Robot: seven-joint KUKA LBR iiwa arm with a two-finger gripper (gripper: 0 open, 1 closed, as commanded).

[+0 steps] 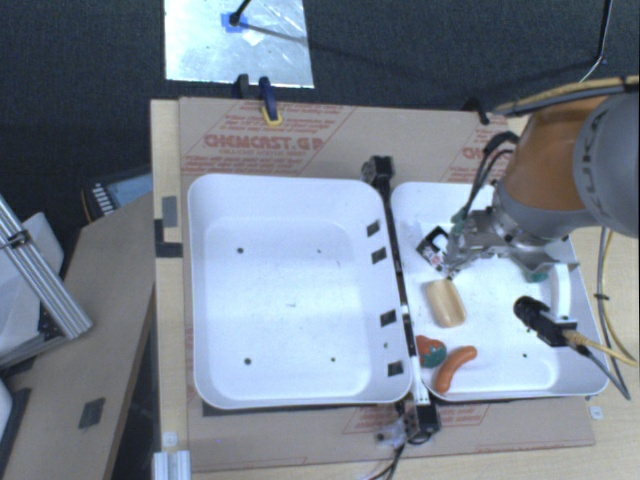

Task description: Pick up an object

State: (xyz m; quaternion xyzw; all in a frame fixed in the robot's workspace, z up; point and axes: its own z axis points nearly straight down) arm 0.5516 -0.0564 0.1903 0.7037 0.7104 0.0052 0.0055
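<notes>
My gripper (447, 258), its state hidden from me at this angle, hangs in the right bin (500, 373) just above the tan bread roll (446, 303), whose long axis runs away from me toward the near rim.

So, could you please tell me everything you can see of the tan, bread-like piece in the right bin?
The tan piece is a short, rounded oblong, like a small bread roll, pale brown with a matte look. It lies flat on the floor of the right bin, near the divider, its long axis running roughly up and down the view. The gripper hangs just above its upper end. An orange sausage-shaped toy lies below it, apart.
</notes>
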